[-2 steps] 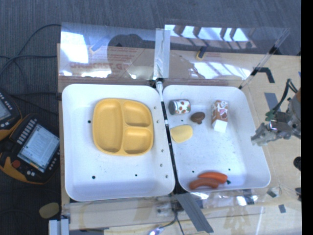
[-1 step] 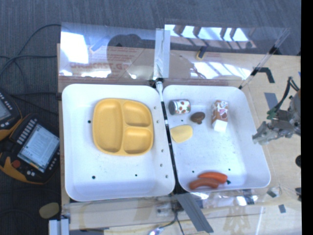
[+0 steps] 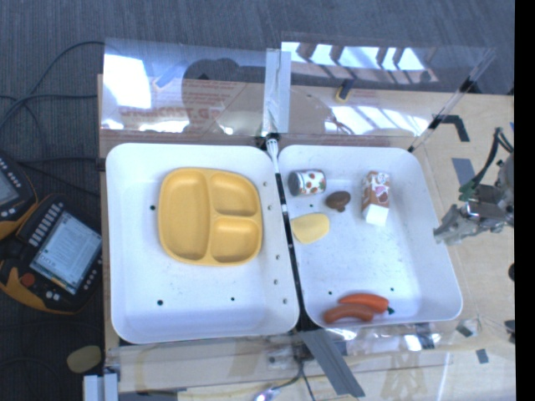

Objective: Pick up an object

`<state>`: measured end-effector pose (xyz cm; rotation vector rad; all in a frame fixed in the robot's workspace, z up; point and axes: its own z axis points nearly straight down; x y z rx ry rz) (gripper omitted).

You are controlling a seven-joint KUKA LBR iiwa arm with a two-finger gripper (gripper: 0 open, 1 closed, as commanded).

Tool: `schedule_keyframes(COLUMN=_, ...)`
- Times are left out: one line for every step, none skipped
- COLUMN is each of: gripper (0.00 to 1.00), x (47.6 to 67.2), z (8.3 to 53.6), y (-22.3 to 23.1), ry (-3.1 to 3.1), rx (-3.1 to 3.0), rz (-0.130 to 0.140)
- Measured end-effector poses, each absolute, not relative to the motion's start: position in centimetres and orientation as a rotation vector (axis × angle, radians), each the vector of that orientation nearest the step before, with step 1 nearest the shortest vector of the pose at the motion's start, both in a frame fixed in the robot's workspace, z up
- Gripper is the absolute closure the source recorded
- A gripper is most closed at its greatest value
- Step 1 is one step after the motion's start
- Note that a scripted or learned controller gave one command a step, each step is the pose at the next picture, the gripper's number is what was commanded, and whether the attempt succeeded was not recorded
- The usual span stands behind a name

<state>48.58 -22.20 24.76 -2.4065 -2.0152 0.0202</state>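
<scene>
Two shallow white bins sit side by side on the bench. The left bin [image 3: 125, 249] carries a yellow divided plate [image 3: 210, 215], three compartments moulded into it, lying flat near the bin's centre.

The right bin [image 3: 418, 249] holds the loose objects available for picking. At about 11 o'clock in that bin lies a small can [image 3: 307, 182] on its side, silver end facing left, its label spotted red and white. Just beside it, toward the bin's centre, is a small brown lump [image 3: 338, 200]. At 9 o'clock, close to the wall shared with the other bin, lies a pale yellow wedge [image 3: 310, 227], flat and rounded at one end. At 1 o'clock is a small carton [image 3: 375, 197] (reddish-brown print above, white at its lower end), lying along the bin floor. At 6 o'clock, near the front wall, an orange carrot [image 3: 362, 302] and a red-brown sausage [image 3: 348, 313] lie side by side, touching or nearly so.

The gripper [image 3: 456, 225] hangs at 3 o'clock of the right bin, outside its right wall and well apart from every object. Whether its pincer is spread or closed cannot be made out at this size; nothing is seen between its fingers.
</scene>
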Motion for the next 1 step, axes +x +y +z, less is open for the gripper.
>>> schedule_keyframes(gripper=1.00, x=48.65, z=25.59, y=-22.14, ry=-2.018, rx=-2.403, rz=0.024)
